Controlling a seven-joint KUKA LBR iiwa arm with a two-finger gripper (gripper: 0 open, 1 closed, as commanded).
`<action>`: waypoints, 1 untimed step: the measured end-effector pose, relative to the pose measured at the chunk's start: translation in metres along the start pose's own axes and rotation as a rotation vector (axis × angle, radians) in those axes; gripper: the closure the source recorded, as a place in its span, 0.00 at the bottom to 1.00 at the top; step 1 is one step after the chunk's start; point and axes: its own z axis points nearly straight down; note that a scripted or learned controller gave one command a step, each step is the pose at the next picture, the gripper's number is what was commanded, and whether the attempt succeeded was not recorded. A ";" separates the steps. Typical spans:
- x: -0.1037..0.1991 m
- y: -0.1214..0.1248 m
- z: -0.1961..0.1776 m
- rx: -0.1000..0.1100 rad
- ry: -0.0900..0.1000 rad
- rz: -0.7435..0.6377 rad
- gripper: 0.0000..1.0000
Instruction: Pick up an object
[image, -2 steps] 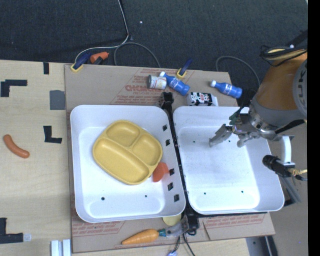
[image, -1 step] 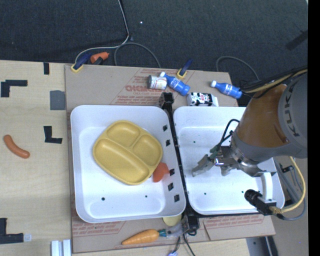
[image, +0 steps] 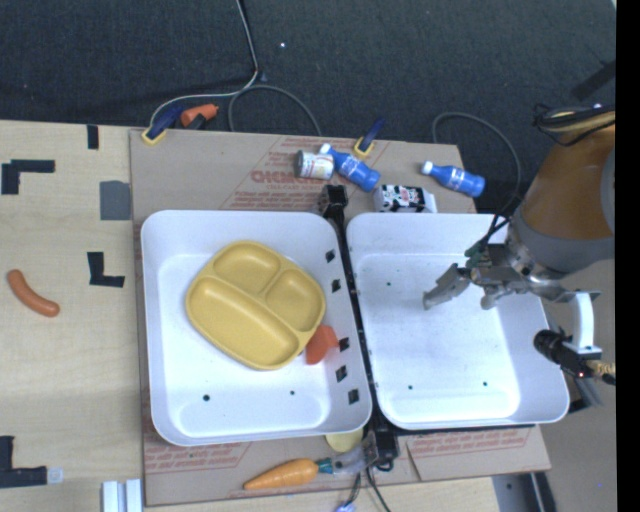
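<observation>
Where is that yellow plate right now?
In the camera view, the yellow plate lies in the left bin, toward its upper middle, with a small orange piece against its lower right edge.

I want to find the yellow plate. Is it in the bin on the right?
No, the yellow plate lies in the left bin, with a small orange piece at its edge, while the gripper is over the right bin.

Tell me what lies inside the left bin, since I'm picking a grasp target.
The left bin holds a yellow divided plate and a small orange-red piece tucked at its right edge. Whatever lies beneath the plate is covered.
</observation>
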 end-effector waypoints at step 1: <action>0.030 -0.011 0.140 0.011 0.004 -0.004 0.00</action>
